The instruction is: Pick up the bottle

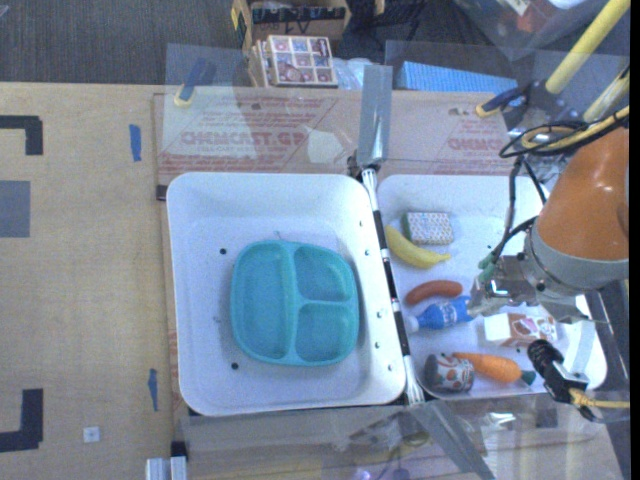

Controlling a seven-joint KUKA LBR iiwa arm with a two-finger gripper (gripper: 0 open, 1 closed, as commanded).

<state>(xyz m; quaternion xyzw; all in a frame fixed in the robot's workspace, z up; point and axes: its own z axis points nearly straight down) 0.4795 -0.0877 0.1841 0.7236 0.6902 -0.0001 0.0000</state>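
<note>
R bin [470, 396], near to far: carrot [493, 368] w/ small round cup [452, 372]; blue bottle [443, 315] lying flat, gripper [497, 296] just beside its base, finger state can't tell; sausage [434, 291]; banana [415, 251]; sponge [430, 228]. L bin [190, 268]: teal divided plate [295, 303].

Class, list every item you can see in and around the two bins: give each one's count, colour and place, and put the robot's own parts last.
Bins: 2, white, side by side on the bench.
Tray: 1, teal, three compartments, left bin.
Bottle: 1, blue with white cap, lying in right bin.
Banana: 1, yellow, right bin.
Sponge: 1, speckled, right bin, above banana.
Sausage: 1, red-orange, above bottle.
Carrot: 1, orange, right bin's near side.
Box: 1, cardboard, beyond the bins.
Arm: 1, grey and orange, over right bin.
Gripper: 1, right of bottle.
</note>
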